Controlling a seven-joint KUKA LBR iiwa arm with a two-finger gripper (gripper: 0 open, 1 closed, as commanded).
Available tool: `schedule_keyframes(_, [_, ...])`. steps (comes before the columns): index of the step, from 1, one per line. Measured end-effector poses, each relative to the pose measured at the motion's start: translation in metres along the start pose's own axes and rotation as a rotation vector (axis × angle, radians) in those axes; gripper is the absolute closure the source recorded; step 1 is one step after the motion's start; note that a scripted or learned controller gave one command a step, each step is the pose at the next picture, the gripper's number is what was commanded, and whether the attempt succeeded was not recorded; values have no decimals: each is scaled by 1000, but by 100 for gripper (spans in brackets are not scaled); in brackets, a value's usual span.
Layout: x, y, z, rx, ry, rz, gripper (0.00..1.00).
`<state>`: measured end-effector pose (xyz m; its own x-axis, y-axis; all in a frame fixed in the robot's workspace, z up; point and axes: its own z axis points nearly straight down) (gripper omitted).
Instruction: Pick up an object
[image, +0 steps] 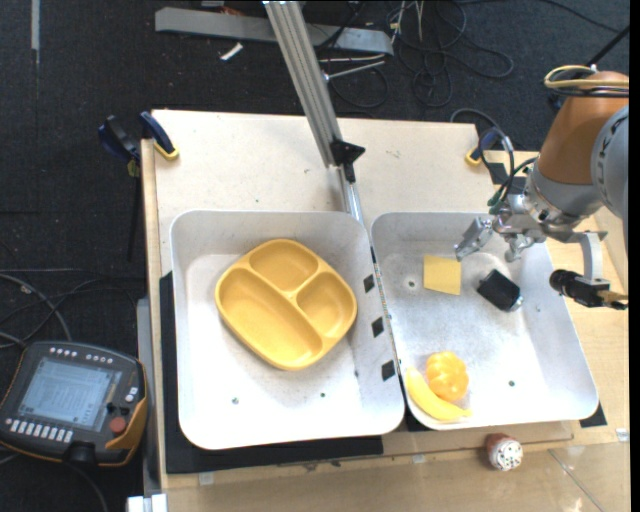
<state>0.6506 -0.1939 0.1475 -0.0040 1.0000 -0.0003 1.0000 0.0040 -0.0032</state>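
In the right bin (545, 340) lie a flat yellow square block (443, 275), a small black object (498, 291), a round orange-yellow fruit (447, 372) and a yellow banana (432, 400) at the front rim. My gripper (495, 243) hangs over the bin's back part, just above and behind the black object and to the right of the yellow block. Its fingers (470, 240) are spread open and hold nothing.
A yellow divided plate (286, 302) lies in the left bin (200, 250). A slanted metal pole (312, 85) ends at the bins' shared back edge. A small speckled ball (503, 452) sits on the bench in front of the right bin. A teach pendant (70, 400) rests at the lower left.
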Motion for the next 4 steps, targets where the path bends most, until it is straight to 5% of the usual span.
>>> schedule_keyframes(1, [1, -1, 54, 1, 1, 0, 0])
schedule_keyframes(2, [1, 1, 39, -6, -2, -1, 100])
schedule_keyframes(4, [3, 10, -72, -10, -2, 1, 100])
